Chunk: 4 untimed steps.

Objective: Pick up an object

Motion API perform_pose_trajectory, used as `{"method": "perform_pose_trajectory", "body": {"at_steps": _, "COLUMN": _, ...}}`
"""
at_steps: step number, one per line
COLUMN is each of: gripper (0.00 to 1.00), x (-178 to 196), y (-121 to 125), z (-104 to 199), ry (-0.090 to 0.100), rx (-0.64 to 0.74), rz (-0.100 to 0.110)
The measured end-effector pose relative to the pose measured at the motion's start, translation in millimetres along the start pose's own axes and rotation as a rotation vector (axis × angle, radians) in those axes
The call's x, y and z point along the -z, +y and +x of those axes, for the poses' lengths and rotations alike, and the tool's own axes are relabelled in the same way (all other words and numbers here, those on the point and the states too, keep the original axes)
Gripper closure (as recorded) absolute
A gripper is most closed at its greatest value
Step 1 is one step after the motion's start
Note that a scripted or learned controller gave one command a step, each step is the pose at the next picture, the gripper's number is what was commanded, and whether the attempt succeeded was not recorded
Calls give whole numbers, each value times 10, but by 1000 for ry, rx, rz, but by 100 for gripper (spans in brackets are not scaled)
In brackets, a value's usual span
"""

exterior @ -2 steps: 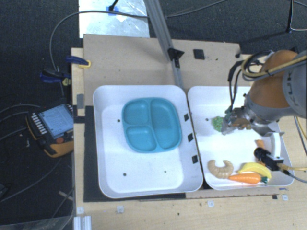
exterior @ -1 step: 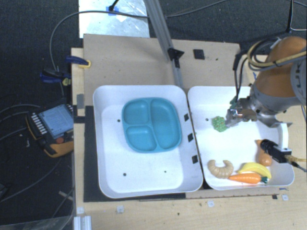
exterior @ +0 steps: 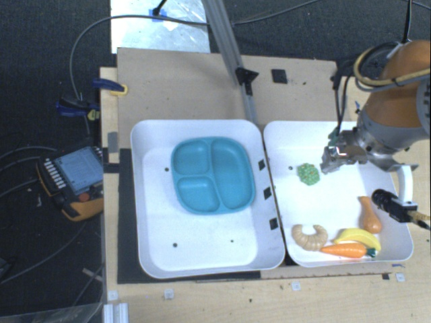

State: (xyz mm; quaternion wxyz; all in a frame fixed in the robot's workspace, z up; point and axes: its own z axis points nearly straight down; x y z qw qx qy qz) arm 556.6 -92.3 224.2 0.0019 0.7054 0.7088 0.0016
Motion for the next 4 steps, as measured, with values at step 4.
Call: {"method": "perform_pose_trajectory", "body": {"at_steps": 4, "gripper": 100, "x": 171, "y": 891, "z": 2025, "ry": 3, "rx": 5, "rz": 0}}
